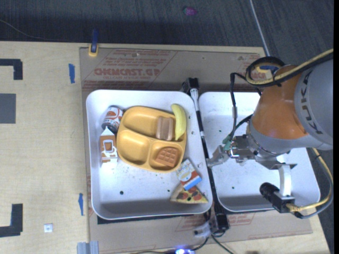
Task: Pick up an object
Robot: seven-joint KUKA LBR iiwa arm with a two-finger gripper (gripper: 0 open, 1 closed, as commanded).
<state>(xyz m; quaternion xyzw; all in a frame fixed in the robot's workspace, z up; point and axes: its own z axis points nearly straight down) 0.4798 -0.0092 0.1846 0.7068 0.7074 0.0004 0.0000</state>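
On the counter (42, 157) two white bins sit side by side, and the left bin (100, 194) carries all the objects. A yellow divided tray (139, 136) lies near its middle, tilted, with a brown block (164, 127) in one compartment and a waffle (167, 156) in another. A banana (180, 120) rests along the tray's right edge, touching it. At the tray's left are a can (111, 118) and, just below it, a white and orange carton (107, 147). Near the bin's lower right corner lie a pizza slice (188, 196) and a small white and blue packet (188, 177) just above it. The arm (280, 115) hangs over the right bin (302, 194), and its pincer (216, 158) sits low at that bin's left wall, beside the divider; whether it is apart or together I cannot tell, and nothing shows in its grip.
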